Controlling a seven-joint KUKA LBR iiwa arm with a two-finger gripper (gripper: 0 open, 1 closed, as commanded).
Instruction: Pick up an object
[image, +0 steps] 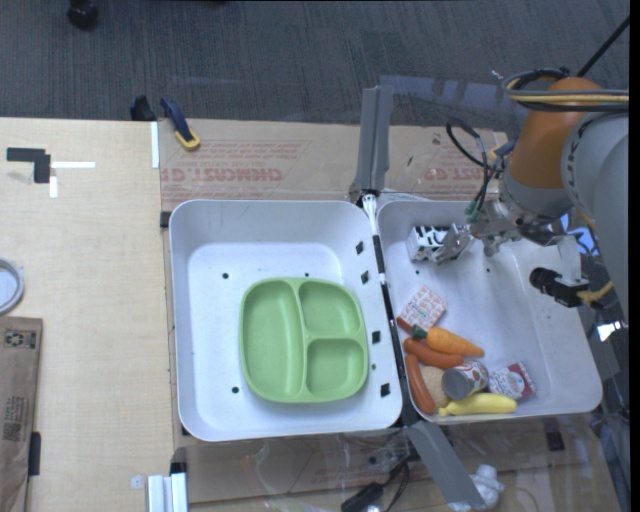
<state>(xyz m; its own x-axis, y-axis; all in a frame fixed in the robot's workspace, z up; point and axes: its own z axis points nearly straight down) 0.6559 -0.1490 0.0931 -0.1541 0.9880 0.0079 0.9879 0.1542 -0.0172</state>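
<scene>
Closest to the lens lies one yellow banana (480, 405), stretched left to right against the near wall of the right bin (545, 320). Just behind it I count one small can (464, 381) on its side, one red-and-white packet (514, 379), and one reddish sausage (418, 384) whose long axis runs from the far side to the near side. One carrot (448, 344) lies across the sausage's far end, long axis left to right, green stub at the left and tip pointing right. One pink checked packet (422, 305) sits just beyond it.

At the bin's far left corner is one black-and-white spotted object (430, 238), its longer side running roughly along the far wall; which end is which I cannot tell. My claw (456, 244) hangs just beside it on the right, perhaps touching. Whether my claw is wide, narrow or gripping, I cannot tell.

One green plate (304, 340) with three compartments lies in the left bin (200, 300).
</scene>
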